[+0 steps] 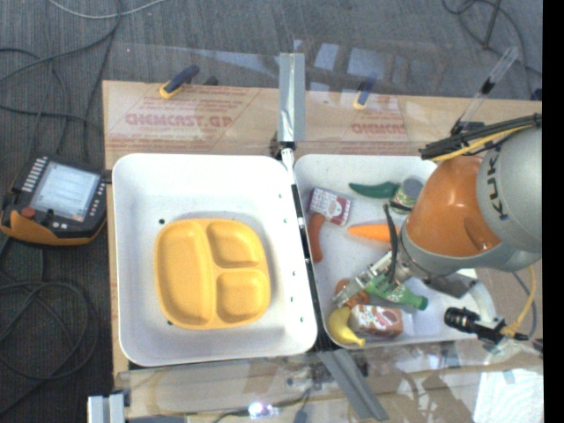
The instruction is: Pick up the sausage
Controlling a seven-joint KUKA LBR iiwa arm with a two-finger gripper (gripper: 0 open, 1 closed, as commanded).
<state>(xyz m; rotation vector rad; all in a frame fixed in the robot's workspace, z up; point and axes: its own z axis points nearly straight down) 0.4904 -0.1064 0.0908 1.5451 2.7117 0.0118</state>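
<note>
The sausage (315, 236), a slim reddish-brown piece, lies lengthwise against the left wall of the right bin (304, 183). My gripper (368, 284) hangs low over the bin's front half, to the right of the sausage and nearer the front, well apart from it. It sits just above a green bottle (404, 298) and a red packet (379, 321). The grey and orange arm covers the bin's right side.
Around the gripper lie a carrot (370, 232), a green pepper (374, 188), a small red-and-white box (330, 205), a can (408, 192) and a banana (344, 329). The left bin (132, 324) holds a yellow divided tray (211, 271).
</note>
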